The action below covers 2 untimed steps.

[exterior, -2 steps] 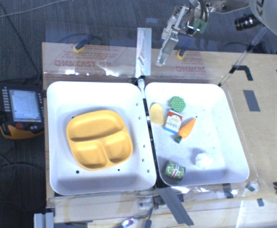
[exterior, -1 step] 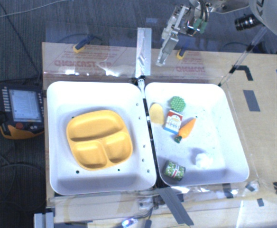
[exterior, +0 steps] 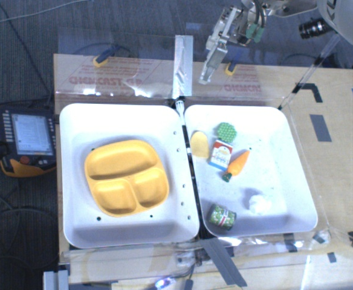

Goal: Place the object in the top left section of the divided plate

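A yellow divided plate (exterior: 126, 176) lies in the left bin (exterior: 74, 162); its long section is toward the top left, and two smaller sections are below. The right bin (exterior: 285, 162) holds a pale yellow piece (exterior: 199, 142), a green knobbly ball (exterior: 226, 131), a small red and white carton (exterior: 221, 154), an orange carrot (exterior: 237, 164), a white ball (exterior: 259, 204) and a green can (exterior: 222, 217). My gripper (exterior: 210, 70) hangs high above the back of the bench, beyond the right bin's far edge, with nothing between its fingers.
A teach pendant (exterior: 24, 140) lies to the left of the bench. A clear plastic sheet (exterior: 134, 77) with a metal strip (exterior: 182, 62) covers the back of the bench. Cardboard surface runs along the right side.
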Motion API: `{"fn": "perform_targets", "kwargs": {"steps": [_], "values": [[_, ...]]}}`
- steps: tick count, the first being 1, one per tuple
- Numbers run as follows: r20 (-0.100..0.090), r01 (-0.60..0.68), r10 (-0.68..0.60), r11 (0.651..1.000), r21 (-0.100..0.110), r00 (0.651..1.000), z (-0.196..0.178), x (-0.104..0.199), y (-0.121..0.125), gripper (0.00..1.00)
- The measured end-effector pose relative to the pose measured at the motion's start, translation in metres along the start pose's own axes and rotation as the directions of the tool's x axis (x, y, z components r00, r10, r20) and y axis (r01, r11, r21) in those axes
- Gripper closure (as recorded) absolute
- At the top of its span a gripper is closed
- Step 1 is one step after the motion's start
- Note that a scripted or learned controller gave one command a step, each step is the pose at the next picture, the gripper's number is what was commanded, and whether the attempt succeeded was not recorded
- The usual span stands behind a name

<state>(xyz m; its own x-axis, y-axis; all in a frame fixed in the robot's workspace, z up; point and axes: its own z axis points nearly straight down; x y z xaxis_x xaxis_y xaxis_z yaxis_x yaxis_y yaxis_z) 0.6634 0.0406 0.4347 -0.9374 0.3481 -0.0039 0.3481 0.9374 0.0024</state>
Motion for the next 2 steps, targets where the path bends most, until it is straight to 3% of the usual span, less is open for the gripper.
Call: {"fn": "perform_targets", "kwargs": {"steps": [2], "values": [[0.000, 0.000, 0.000, 1.000, 0.000, 1.000, 0.0000, 0.0000, 0.0000, 0.00]]}}
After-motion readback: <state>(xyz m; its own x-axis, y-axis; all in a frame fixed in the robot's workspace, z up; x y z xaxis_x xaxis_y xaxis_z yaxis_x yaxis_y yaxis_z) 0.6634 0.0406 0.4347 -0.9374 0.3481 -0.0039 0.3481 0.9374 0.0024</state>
